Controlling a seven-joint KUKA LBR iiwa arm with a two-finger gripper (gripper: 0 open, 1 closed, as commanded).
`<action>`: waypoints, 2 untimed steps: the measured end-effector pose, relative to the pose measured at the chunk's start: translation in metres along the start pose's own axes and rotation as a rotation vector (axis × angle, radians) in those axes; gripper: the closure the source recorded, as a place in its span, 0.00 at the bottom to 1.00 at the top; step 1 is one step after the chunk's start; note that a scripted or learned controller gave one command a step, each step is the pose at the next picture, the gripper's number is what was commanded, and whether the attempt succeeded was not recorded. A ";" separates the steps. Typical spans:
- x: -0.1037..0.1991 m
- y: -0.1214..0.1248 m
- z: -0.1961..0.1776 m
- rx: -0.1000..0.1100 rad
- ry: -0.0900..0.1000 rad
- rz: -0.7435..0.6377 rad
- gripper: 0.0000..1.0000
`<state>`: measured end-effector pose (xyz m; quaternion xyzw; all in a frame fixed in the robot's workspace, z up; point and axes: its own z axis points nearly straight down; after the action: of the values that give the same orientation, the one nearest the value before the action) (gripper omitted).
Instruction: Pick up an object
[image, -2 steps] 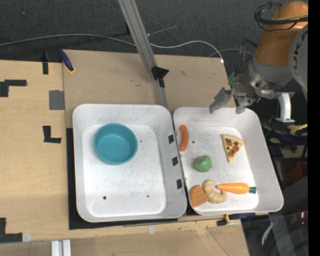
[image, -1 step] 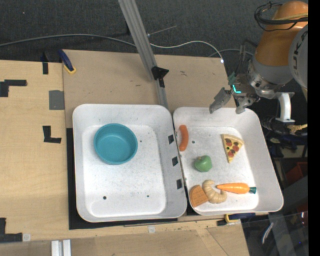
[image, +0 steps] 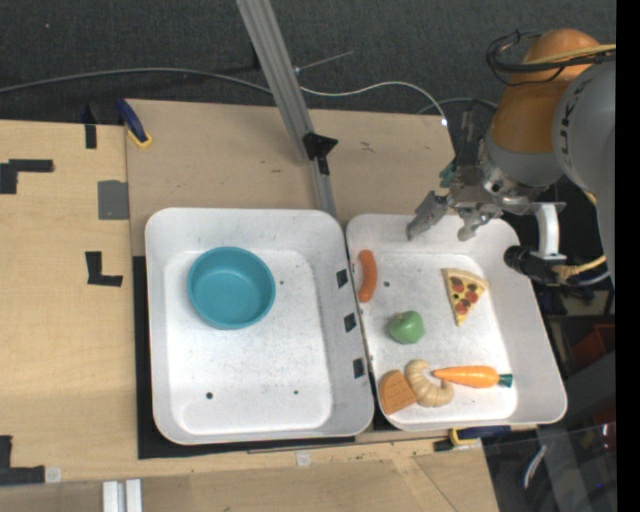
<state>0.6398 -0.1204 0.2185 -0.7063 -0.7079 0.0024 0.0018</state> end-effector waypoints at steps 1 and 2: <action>0.008 0.005 0.059 0.001 0.001 0.000 0.00; 0.000 0.008 0.112 0.002 0.000 0.001 0.00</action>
<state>0.6467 -0.1204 0.1060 -0.7066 -0.7076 0.0030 0.0024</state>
